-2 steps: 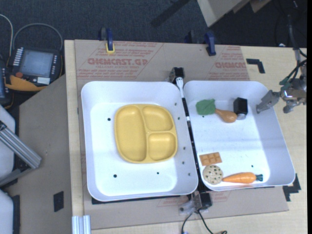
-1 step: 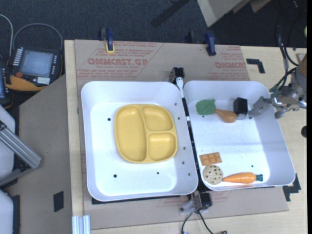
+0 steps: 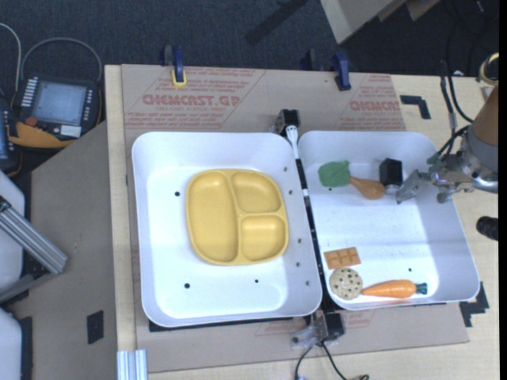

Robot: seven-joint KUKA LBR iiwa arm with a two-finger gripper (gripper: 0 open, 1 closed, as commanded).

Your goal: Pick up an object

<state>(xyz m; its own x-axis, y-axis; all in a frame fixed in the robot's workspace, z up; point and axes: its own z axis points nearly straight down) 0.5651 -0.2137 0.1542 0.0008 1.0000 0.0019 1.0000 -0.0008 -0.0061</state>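
A brown counter (image 3: 261, 93) printed with red lettering fills the middle of the frame, held by blue clamps (image 3: 179, 63) along its upper edge. Around it lies dark carpeted floor (image 3: 158, 14); a handheld control pendant (image 3: 55, 105) with a grey screen sits at the upper left, with black cable looped above it.

Two white bins rest side by side on the counter. The left bin (image 3: 158, 291) carries a yellow divided plate (image 3: 236, 215) at its centre. The right bin (image 3: 444, 244) holds a green piece (image 3: 334, 172) and a tan drumstick-shaped toy (image 3: 367, 187) near its upper edge, just beside a small black block (image 3: 390, 170). At its lower edge lie an orange cracker (image 3: 342, 256), a speckled round cookie (image 3: 345, 283) and a carrot (image 3: 390, 289).

The gripper (image 3: 425, 185) reaches in at the right of the frame, low over the right bin's upper right part. Its fingers are spread apart with nothing between them, near the black block.
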